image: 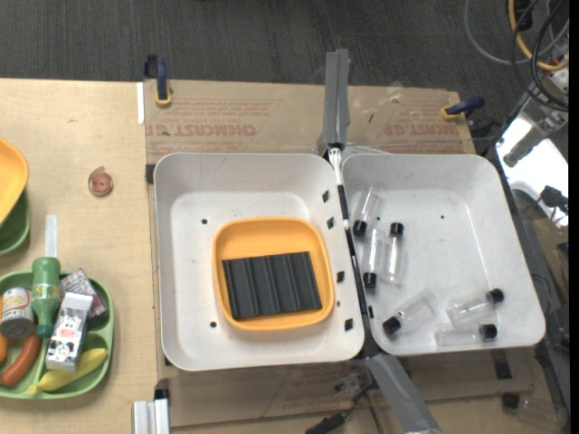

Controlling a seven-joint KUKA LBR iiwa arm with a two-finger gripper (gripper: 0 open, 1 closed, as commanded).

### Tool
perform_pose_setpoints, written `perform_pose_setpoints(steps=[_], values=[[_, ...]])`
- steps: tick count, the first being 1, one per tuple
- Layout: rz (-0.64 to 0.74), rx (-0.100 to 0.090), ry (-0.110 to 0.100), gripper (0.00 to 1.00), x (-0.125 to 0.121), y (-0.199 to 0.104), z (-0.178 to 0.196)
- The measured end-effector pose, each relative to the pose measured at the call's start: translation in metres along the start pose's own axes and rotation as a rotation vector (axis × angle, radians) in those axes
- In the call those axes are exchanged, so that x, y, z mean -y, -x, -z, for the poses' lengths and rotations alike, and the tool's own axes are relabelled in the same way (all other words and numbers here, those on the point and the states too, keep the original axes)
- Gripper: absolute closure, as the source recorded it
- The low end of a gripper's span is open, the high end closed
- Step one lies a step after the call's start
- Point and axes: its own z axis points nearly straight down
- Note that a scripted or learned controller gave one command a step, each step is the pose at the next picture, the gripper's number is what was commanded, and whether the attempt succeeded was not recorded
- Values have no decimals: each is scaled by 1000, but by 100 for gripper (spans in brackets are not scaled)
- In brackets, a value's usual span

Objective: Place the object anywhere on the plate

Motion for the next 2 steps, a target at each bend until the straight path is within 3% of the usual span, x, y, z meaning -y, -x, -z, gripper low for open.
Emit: perform_pose_setpoints(steps=[2], values=[[522,-2,0,0,0,-1,54]])
